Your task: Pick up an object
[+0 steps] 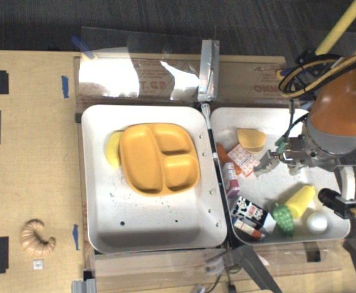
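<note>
My gripper hangs over the middle of the right bin, open, and bare white bin floor shows between its fingers. Loose objects lie around it. A yellow-orange wedge and a red-and-white packet are to its left. A small red-and-white bottle rests against the bin's left wall. Toward the front are a black-and-white patterned box, a green knobbly object, a yellow cylinder and a white ball. None of them touches the gripper.
The left bin holds an orange divided tray lying over a yellow object. A tan curled object sits on the bench at the far left. Yellow and black cables loop behind the arm's orange band.
</note>
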